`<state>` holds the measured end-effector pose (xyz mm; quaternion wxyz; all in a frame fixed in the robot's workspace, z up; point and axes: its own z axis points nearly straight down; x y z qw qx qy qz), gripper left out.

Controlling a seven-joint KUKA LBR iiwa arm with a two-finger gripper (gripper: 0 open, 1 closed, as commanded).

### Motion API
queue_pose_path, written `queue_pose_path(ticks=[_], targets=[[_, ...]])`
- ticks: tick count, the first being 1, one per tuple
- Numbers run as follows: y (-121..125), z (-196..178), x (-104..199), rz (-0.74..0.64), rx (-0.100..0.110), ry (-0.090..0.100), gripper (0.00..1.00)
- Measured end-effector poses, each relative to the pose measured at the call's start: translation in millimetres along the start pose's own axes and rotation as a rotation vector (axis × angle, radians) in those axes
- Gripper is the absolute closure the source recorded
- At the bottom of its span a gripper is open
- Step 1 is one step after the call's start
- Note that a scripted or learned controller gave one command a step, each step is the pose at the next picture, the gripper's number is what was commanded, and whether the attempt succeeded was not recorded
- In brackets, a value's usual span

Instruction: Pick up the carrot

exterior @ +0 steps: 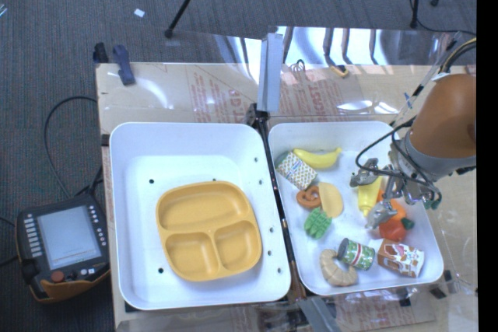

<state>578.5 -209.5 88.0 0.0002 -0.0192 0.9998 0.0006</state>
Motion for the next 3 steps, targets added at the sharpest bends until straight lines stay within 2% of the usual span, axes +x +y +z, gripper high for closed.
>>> queue_pose_path(ticks=[1, 2, 3], targets=[[1, -11, -2, 0.0, -0.001, -0.003, 1.0], [-2, -21, 36, 0.443, 0.0, 0.001, 1.0], [69, -30, -32, 0.647, -0.002, -0.001, 1.0]])
